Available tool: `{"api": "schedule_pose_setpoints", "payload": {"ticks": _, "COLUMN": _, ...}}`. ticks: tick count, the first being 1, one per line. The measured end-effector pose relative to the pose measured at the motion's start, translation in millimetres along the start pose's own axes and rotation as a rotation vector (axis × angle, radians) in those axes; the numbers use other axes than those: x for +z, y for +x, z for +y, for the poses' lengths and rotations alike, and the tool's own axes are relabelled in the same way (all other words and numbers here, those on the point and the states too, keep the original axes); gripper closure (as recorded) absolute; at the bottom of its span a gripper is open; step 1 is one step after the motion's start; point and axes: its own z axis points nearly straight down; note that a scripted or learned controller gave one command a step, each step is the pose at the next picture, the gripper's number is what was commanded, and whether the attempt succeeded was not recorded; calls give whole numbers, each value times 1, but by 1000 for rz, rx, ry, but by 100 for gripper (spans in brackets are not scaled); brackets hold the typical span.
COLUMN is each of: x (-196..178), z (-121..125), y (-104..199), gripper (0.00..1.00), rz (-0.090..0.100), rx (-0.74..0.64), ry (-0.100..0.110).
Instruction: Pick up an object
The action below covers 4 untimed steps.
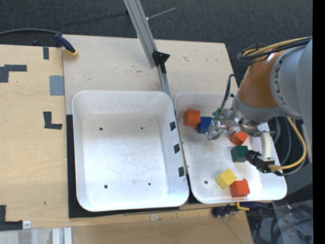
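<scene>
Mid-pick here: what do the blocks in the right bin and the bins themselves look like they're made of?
Orange block, blue block, green block and yellow block: probably painted wood or hard plastic, with flat matte faces, crisp edges and solid colour. Left bin and right bin: likely moulded white plastic, with rounded rims and a slight sheen.

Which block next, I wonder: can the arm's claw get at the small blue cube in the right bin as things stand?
Probably yes. The claw hangs just beside the small blue cube; only the orange cube crowds the blue one's far side, touching or nearly so.
</scene>
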Motion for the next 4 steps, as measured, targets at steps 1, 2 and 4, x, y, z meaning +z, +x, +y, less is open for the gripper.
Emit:
{"api": "schedule_pose_setpoints", "payload": {"ticks": 1, "x": -48, "z": 7, "y": -7, "gripper": 100, "rz": -1, "rx": 1, "ry": -1}}
{"api": "schedule_pose_setpoints", "payload": {"ticks": 2, "x": -98, "z": -1, "y": -10, "gripper": 100, "rz": 0, "rx": 1, "ry": -1}}
{"api": "schedule_pose_setpoints", "payload": {"ticks": 4, "x": -100, "z": 27, "y": 94, "gripper": 100, "rz": 1, "rx": -5, "ry": 4}}
